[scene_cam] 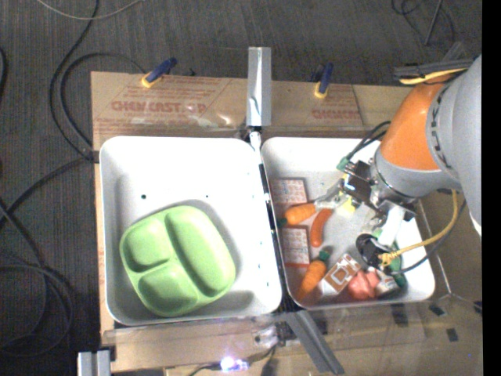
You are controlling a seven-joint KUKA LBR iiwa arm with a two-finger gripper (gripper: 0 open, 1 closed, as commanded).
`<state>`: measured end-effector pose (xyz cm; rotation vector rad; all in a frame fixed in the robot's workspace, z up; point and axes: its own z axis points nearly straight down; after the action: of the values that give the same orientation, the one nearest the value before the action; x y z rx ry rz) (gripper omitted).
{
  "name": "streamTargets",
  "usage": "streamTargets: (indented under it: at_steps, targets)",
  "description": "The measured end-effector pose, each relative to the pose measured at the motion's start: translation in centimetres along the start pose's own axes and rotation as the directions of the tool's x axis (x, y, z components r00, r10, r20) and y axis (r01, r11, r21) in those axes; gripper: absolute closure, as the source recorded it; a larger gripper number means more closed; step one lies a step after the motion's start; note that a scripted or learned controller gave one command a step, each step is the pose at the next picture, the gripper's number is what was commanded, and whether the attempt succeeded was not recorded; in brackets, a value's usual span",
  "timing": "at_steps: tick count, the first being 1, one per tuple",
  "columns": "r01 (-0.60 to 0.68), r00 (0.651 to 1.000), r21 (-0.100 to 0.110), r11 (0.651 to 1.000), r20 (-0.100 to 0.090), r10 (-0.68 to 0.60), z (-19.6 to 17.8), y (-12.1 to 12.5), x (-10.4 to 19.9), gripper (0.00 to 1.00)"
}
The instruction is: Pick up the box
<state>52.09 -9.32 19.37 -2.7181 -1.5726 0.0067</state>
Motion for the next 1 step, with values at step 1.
streamTargets:
  at_steps: [1]
  targets:
    - [0.02, 1.0, -0.01, 1.0, -0.008, -0.02, 10.37, -1.26, -4.53, 0.0]
